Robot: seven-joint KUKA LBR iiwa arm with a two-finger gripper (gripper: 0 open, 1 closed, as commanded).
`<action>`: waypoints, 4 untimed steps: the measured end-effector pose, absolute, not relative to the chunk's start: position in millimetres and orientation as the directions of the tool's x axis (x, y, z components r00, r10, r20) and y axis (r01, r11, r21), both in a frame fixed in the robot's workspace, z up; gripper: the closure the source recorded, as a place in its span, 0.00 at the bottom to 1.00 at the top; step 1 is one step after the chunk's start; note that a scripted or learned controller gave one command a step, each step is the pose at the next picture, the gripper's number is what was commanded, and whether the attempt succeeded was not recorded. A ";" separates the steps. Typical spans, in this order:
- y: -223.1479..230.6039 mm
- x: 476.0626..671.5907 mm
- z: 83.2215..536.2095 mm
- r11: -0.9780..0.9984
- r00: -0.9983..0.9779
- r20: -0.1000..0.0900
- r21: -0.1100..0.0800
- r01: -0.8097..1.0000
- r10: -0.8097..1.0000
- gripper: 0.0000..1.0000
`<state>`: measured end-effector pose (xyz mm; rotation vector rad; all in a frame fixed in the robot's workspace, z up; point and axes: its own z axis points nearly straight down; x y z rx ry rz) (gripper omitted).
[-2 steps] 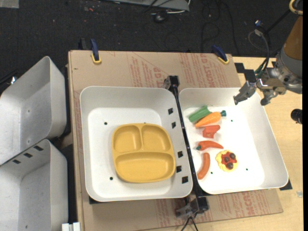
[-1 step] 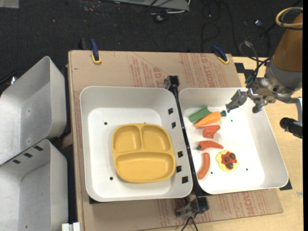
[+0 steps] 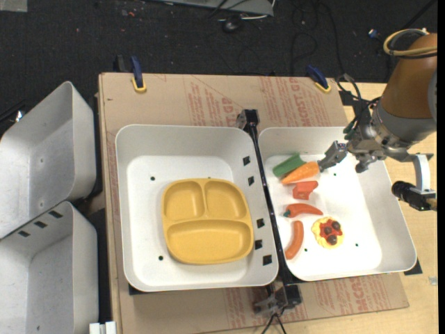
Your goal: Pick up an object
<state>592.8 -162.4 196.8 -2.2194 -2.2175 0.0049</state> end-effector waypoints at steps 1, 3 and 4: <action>-156.0 587.4 135.0 -0.001 0.001 0.001 -0.006 1.000 1.000 0.00; -153.5 593.6 193.1 0.003 -0.003 -0.002 0.006 1.000 1.000 1.00; -150.3 599.1 256.4 0.004 -0.004 -0.003 0.009 1.000 1.000 1.00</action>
